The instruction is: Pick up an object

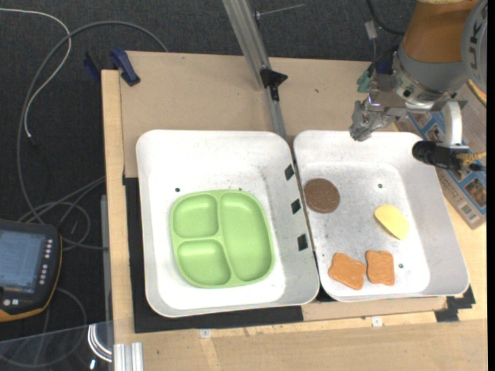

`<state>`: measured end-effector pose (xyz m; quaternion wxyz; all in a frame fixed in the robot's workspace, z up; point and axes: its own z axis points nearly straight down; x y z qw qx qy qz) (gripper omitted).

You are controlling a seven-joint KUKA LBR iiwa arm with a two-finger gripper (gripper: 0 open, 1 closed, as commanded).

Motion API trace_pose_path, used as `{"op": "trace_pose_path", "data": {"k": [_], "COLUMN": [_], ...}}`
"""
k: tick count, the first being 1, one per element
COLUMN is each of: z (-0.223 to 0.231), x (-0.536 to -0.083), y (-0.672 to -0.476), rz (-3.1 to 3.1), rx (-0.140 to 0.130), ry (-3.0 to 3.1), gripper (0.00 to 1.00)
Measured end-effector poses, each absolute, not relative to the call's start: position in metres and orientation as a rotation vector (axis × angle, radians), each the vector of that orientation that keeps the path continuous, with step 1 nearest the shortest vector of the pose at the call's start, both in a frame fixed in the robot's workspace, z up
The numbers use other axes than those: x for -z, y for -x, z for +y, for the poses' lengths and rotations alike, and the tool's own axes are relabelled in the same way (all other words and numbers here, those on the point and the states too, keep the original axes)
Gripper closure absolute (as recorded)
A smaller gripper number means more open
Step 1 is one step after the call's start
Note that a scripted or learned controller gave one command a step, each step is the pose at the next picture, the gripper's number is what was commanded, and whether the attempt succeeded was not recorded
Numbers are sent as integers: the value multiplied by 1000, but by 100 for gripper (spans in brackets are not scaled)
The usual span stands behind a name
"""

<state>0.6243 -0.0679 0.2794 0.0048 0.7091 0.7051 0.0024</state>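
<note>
**Me:** Camera view check. My gripper (362,130) hangs just past the far rim of the right bin (433,207), over bare bench, not over any item. Nothing sits between my fingers, so no grasp. Whether the hand is spread or closed I cannot tell; the fingertips read as one dark blob from this angle.

**Ops:** Where are the candidates?

**Me:** All in the right bin. Taking the brown round disc (322,195) as landmark: it lies near the bin's left wall, closest to me. The yellow wedge (393,222) is well right of the disc and a bit nearer the camera. Two orange toast-like pieces (347,270) (380,267) lie side by side toward the near rim, below and right of the disc. Left of the disc, across the divider, the green divided plate (223,238) sits in the left bin (155,207).

**Ops:** Why that layout?

**Me:** My guess: items are spread apart so fingers can straddle each one. They're all flat, though, so a grab could skid.

**Ops:** Any labels?

**Me:** Printed paper at the bench's right side, far right of the disc; text too small to read. No legible branding elsewhere.
</note>
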Motion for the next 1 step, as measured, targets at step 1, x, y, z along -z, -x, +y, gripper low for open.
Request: {"op": "trace_pose_path", "data": {"k": [1], "z": [-138], "x": [-269], "y": [-660], "rz": [2210], "rx": [0], "ry": [-2224], "gripper": [100]}}
